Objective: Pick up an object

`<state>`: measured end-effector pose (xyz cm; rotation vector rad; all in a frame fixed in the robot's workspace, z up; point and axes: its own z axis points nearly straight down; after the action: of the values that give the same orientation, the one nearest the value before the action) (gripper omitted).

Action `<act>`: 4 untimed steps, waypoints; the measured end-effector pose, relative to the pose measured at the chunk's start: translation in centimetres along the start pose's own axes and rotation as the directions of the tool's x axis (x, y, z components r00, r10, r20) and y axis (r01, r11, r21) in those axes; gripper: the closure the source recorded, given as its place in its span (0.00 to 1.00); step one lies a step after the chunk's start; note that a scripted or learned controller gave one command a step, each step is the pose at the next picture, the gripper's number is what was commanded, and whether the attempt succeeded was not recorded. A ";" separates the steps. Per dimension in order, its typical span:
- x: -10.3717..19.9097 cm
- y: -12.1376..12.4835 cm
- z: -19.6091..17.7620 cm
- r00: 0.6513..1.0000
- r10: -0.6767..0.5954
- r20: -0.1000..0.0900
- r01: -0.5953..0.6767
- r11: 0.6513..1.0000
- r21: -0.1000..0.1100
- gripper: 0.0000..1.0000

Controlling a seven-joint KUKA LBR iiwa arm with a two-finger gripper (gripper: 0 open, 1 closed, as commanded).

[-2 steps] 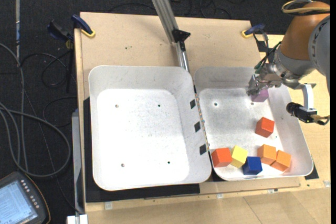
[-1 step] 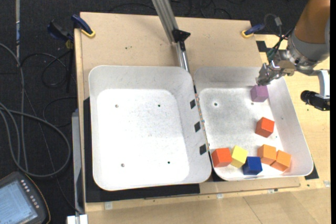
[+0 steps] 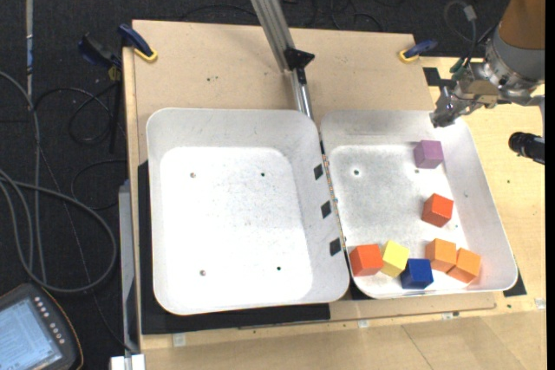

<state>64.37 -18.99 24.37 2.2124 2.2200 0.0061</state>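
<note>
Overhead view of a table (image 3: 225,65) bearing two white bins. The pincer (image 3: 444,115) hangs at the far rim of the right bin (image 3: 381,186); whether it is spread or pressed together cannot be told, and no object appears between its tips. Nearest it lies the purple cube (image 3: 427,153), apart from the others. A lone orange cube (image 3: 437,209) sits mid-bin; more cubes crowd the near edge. Judged best practice: choose the isolated purple cube, centre above it, align with its flat faces, and descend straight.

lab: clamped bench (image 3: 364,65), loose cables (image 3: 52,143)
</note>
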 end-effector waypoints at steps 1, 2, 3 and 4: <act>0.0 0.1 -2.0 1.000 0.001 -0.001 -0.001 1.000 0.003 1.00; 5.2 -0.2 -0.6 1.000 -0.003 -0.004 0.003 1.000 0.010 1.00; 11.3 -0.5 -1.1 1.000 -0.005 -0.004 0.005 1.000 0.009 1.00; 16.9 -1.4 0.3 1.000 -0.004 -0.004 0.004 1.000 0.010 1.00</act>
<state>62.87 -2.13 24.06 2.2148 2.2323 -0.0007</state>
